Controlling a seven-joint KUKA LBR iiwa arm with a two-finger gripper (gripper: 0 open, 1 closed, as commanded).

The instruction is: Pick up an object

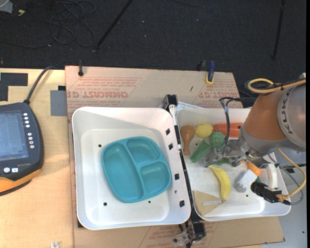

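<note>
Targets: toy produce in right bin [258, 205] — banana [220, 180] mid-floor, lemon [204, 130], green piece [200, 150] and orange piece [187, 137] near the left wall.
Gripper [228, 153]: low among the produce, just above the banana, beside the green piece; cannot tell its state, and nothing visibly held.
Arm [271, 123]: reaches in from the right, wrist over the bin's back half, probably lining up a grab.
Left bin [88, 138]: holds teal tray [136, 168], well apart.
Bench: pendant [13, 141] at far left.
</note>
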